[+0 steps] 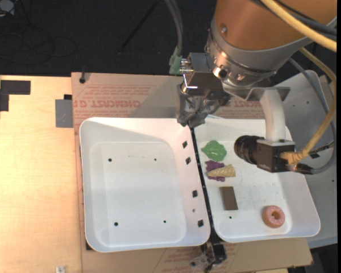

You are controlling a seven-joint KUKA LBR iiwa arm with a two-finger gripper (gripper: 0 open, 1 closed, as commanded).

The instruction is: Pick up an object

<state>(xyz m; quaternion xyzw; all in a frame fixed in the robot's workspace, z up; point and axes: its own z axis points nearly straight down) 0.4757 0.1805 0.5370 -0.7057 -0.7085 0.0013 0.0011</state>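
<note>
My gripper (191, 116) hangs over the back end of the divider between the two bins, above and to the left of the objects. In the right bin (298, 206) lie a green leafy piece (214, 149), a purple grape bunch (213, 165) touching a tan cone (224, 172), a flat brown block (228, 198) and a pink donut (273, 216). None of them is at the gripper. The nearest is the green piece, a little below and to its right.
The left bin (131, 186) sits beside the right one, sharing a raised middle rim (196, 181). A black cylindrical unit on a white bracket (260, 151) juts over the right bin's back. The large grey and orange arm (261, 33) covers the upper right.
</note>
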